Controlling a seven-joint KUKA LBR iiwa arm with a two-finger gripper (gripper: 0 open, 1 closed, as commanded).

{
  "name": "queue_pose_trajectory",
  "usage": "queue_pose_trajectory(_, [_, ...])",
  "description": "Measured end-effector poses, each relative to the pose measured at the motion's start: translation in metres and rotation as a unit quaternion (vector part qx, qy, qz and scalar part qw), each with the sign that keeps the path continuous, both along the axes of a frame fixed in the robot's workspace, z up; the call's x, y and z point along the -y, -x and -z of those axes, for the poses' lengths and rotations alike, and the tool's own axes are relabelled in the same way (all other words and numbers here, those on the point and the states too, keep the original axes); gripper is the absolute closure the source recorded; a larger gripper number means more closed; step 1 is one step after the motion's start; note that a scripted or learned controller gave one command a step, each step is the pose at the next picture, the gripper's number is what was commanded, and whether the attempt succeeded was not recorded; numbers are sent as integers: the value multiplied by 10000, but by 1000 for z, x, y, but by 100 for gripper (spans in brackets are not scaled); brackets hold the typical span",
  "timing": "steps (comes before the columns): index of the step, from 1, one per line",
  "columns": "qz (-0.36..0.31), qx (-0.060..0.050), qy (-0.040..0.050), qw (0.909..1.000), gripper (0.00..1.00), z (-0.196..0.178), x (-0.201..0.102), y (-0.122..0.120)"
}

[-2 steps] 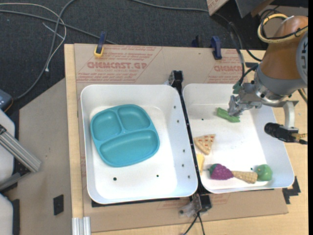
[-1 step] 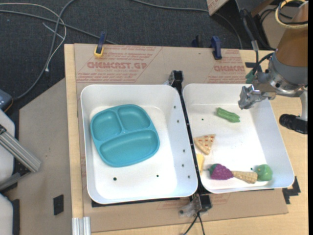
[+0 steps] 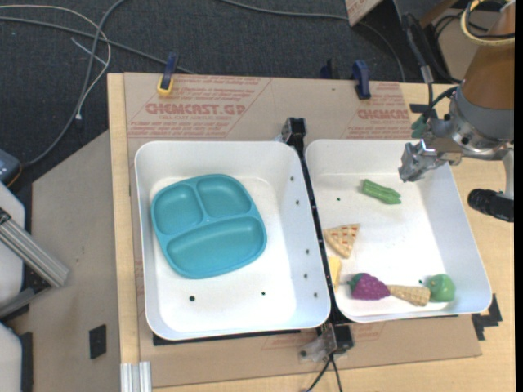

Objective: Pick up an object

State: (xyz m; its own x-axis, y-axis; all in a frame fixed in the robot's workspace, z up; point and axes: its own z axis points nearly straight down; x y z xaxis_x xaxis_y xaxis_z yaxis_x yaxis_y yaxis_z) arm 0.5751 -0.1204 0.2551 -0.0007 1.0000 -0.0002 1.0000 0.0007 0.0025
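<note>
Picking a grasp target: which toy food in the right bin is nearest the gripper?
The long green toy pod, lying just left of the gripper near the bin's far side. The waffle wedge, purple grapes and round green piece lie nearer the front.

bins [image 3: 163,300]: glossy white plastic | plate [image 3: 209,224]: smooth teal plastic | board [image 3: 270,104]: matt cardboard

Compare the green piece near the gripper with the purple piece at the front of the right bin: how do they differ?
The green piece is long and slim; the purple piece is rounder and bumpy, like grapes. The green piece lies alone toward the bin's far side; the purple piece touches a tan piece near the front wall. Both rest on the floor of the right bin, neither held by the gripper.
</note>
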Motion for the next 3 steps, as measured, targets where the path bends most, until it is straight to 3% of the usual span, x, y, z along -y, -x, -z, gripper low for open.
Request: queue_pose_trajectory(3, [-21,-32,-11,10000,100,29,-163,15])
